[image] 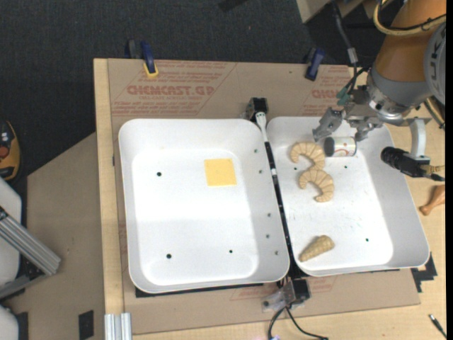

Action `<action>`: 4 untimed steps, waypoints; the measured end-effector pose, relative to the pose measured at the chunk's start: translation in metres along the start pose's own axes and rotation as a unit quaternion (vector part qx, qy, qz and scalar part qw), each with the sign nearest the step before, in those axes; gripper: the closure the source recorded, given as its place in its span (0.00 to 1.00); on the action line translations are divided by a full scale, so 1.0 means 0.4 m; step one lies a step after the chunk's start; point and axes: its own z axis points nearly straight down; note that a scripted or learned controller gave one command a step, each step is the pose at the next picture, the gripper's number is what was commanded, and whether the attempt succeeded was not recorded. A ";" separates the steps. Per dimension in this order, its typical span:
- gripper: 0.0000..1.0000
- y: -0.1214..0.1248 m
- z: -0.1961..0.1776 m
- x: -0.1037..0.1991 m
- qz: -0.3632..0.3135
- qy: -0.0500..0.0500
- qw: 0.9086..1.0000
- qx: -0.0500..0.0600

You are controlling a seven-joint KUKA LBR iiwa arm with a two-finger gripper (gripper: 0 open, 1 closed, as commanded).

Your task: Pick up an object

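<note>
Beside the claw (pixel 345 130), seemingly touching, lies a croissant (pixel 308 152).

the arm (pixel 414 27) reaches in from the upper right, its orange band bulking near the frame's top corner; the grey wrist (pixel 386 94) slants down and leftward; the gripper (pixel 343 133) hangs low at its end, its 2 fingers (pixel 327 125) spread apart, pointing down and to the left; nothing shows between them
</note>
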 end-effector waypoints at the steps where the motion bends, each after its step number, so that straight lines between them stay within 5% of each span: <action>1: 0.00 -0.101 0.314 -0.026 0.002 0.001 1.000 0.006; 2: 1.00 -0.091 0.269 -0.026 0.001 -0.001 1.000 -0.001; 3: 0.00 -0.091 0.271 -0.026 0.001 0.000 1.000 0.000; 4: 0.00 0.065 0.264 -0.012 0.004 0.001 1.000 0.023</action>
